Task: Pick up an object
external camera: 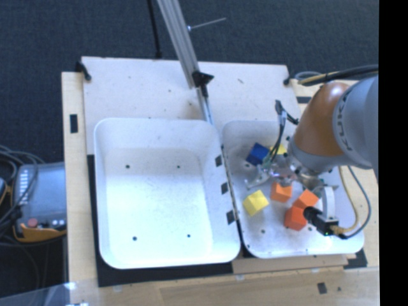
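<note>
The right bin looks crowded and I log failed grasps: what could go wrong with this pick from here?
1. The orange blocks and the yellow block lie close together under the arm, so the claw may nudge a neighbour rather than take one cleanly.
2. The blue block sits near the bin's left wall and could be pushed against it.

1. We note the arm [357,123]: thick grey casing, rounded.
2. Orange band [322,123] toward the wrist, glossy.
3. Black cables [285,116] beside the band; thin dark cable [357,218] below it.
</note>
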Controlling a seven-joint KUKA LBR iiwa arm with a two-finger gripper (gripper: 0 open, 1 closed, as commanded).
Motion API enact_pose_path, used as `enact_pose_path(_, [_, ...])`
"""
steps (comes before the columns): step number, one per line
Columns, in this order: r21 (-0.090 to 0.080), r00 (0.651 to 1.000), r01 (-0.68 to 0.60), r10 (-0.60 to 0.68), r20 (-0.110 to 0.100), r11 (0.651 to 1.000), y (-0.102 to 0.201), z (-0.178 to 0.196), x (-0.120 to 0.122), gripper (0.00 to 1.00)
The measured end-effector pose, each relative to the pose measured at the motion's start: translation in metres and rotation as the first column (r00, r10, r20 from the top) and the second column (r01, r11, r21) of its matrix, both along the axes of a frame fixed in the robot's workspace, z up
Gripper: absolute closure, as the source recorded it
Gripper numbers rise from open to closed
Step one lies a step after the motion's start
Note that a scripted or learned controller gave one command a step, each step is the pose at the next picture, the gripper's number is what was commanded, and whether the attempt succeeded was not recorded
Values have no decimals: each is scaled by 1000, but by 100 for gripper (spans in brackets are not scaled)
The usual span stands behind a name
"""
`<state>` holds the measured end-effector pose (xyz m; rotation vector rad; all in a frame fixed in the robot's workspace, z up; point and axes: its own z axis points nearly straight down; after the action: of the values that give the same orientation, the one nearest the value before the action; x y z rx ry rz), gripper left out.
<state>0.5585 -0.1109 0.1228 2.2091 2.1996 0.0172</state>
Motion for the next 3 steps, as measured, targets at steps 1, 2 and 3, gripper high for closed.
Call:
enact_pose_path(1, [-1,1000,6,-6,5,1000,0,0,1,0])
enact_pose_path(2, [-3,1000,13,-13,11,1000,-2,10,2,100])
enact_pose_path(3, [8,1000,-4,4,-20,1000,-6,54,7,100])
